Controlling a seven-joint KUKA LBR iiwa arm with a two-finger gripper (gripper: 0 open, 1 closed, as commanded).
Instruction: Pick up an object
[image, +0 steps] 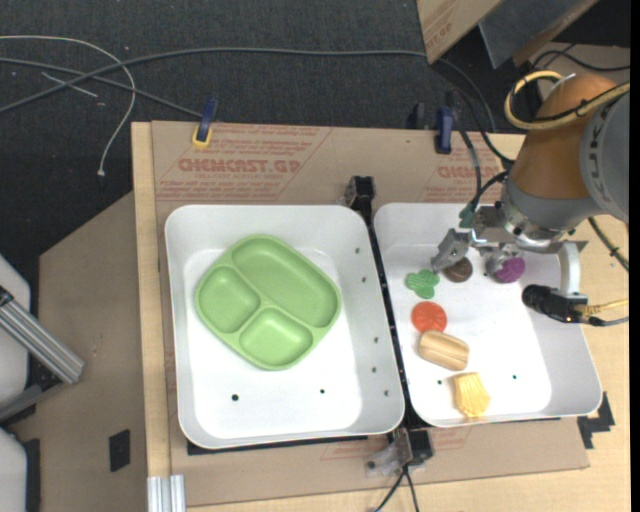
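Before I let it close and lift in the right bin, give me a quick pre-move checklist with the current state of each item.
1. Gripper is over the right bin, not the left one: ok.
2. A target lies at the fingertips: the brown piece is closest, with the purple piece beside it: ok.
3. Object actually between the fingers: cannot tell.
4. One target only: not ok, the brown and purple pieces lie close together under the tool.
5. Other items out of the way: ok, the green piece, red piece, tan roll and yellow piece lie nearer the camera.
6. Green tray lies in the left bin, away from the arm: ok.
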